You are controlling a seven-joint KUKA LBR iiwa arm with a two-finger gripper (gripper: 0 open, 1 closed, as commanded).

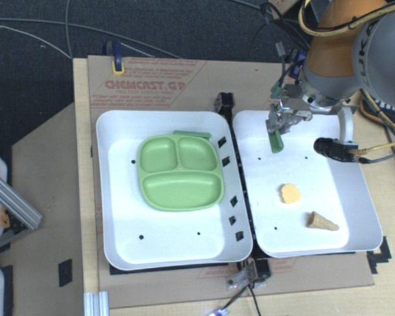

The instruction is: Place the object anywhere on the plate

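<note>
A green divided plate (180, 172) with three compartments lies in the left bin (118, 236). My gripper (276, 128) hangs over the far left part of the right bin (355, 196). It is shut on a small dark green stick-shaped object (276, 143), which points down from between the fingers, just above the bin floor. The plate is well to the left of the gripper, across the divider between the bins.
In the right bin lie a round yellow piece (289, 193) and a tan wedge (322, 222) toward the near side. A black fitting with cables (334, 149) juts out beside the arm. Black clips line the seam between the bins (234, 196).
</note>
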